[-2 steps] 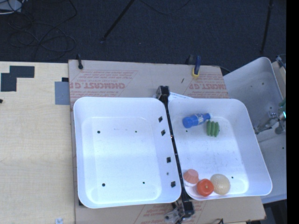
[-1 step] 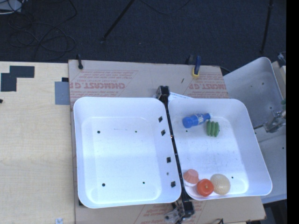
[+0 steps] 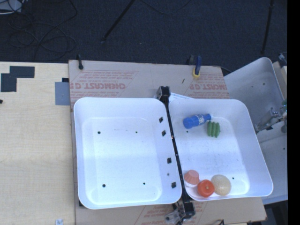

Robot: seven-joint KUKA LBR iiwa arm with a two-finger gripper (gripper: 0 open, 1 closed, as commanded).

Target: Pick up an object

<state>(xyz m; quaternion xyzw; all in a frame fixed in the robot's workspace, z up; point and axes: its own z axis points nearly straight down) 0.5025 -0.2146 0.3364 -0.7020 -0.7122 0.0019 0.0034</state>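
The right bin holds several small objects. A blue bottle lies on its side near the bin's far edge, with a green ridged piece just right of it. At the near edge sit three round items close together: a pink one, a red-orange one and a pale yellow one. The red-orange one touches both of its neighbours.
The left bin stands beside the right one, joined along a black clipped seam. Both rest on cardboard on a wooden bench. A blue clamp grips the cardboard's far edge. A grey metal panel stands at the right.
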